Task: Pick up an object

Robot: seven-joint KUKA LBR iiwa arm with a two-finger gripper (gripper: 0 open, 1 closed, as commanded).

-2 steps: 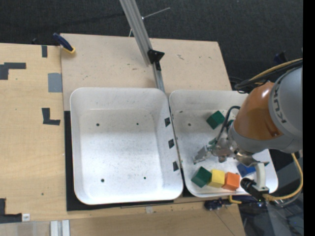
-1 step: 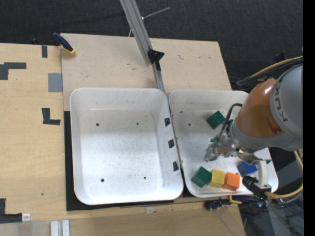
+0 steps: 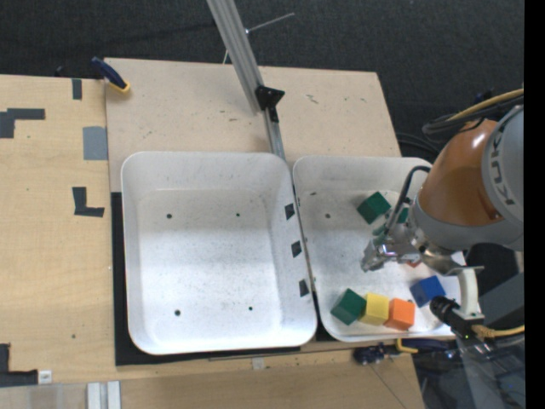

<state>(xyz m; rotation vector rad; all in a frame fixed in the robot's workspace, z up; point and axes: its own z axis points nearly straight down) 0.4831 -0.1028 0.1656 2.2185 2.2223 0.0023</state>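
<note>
In the right bin [image 3: 341,181] lie several small blocks. A dark green block [image 3: 373,206] rests near the bin's upper middle. Along the front edge sit a green block [image 3: 347,306], a yellow block [image 3: 375,308] and an orange block [image 3: 401,313] in a row, with a blue block [image 3: 427,290] just right of them. My gripper [image 3: 380,252] hangs over the middle of the right bin, below the dark green block and above the row, touching none of them. Nothing shows between its metal fingers.
The left bin [image 3: 140,228] sits beside the right one. A slanted metal rail [image 3: 243,49] runs down to the seam between the bins. The arm's orange band [image 3: 464,181] overhangs the right bin's right side. A blue-yellow clamp [image 3: 111,75] lies far left on the bench.
</note>
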